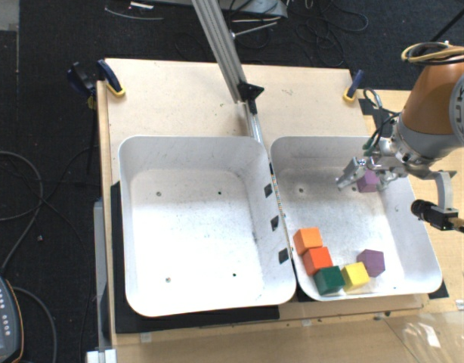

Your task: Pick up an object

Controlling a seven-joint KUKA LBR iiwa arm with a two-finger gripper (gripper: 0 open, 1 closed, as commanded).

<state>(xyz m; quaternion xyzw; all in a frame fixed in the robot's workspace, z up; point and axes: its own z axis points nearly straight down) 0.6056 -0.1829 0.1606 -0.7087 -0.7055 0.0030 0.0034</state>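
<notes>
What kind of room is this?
Probably a robot lab: a robot arm reaches over two white bins on a wooden bench, with cables on the floor.

2 bins (pixel 194 161): white, finely speckled dark. Bench (pixel 179 97): pale tan. Arm (pixel 432 104): grey with orange band. Blocks, lower right of frame: 1 orange (pixel 307 239), 1 red-orange (pixel 317 259), 1 green (pixel 329 279), 1 yellow (pixel 356 275), 1 purple (pixel 372 262). Pale purple block (pixel 368 180) at the gripper (pixel 358 174). Floor (pixel 43 165): black.
</notes>
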